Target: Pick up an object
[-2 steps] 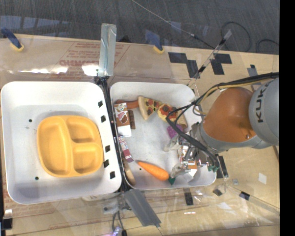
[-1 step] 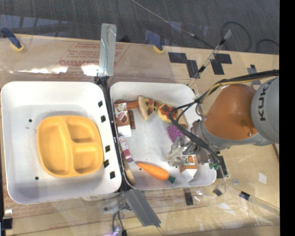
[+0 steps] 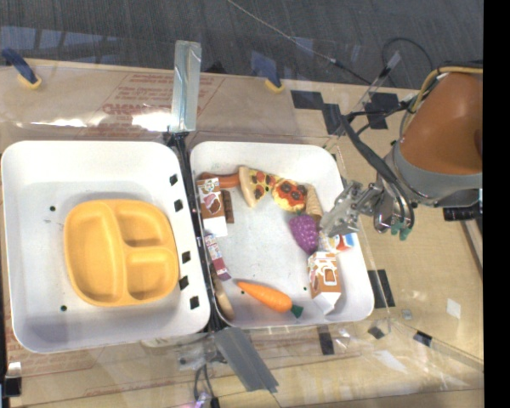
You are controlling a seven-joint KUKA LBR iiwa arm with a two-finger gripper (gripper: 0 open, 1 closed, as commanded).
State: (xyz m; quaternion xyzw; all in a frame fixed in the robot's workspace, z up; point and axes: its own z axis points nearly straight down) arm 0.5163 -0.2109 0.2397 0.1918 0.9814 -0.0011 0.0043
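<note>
You see two white bins side by side on the bench [image 3: 425, 313]. The left bin [image 3: 25, 177] holds a yellow divided tray [image 3: 119, 251], lying flat near its middle. The right bin [image 3: 263, 155] holds the small objects. A slice of toy pizza [image 3: 276, 189] lies near the far wall, with a sausage [image 3: 223, 179] just beside it on the left. A bunch of purple grapes [image 3: 305, 232] lies below the pizza, and a small carton [image 3: 325, 274] stands near the right wall, close under the grapes. An orange carrot [image 3: 268, 296] lies near the front wall. Two small packets [image 3: 212, 204] lie along the left wall.

The gripper [image 3: 340, 219] is at the right edge of the right bin, just beside the grapes and above the carton. I cannot tell whether it is released or clenched, and no object is seen in its grasp.
</note>
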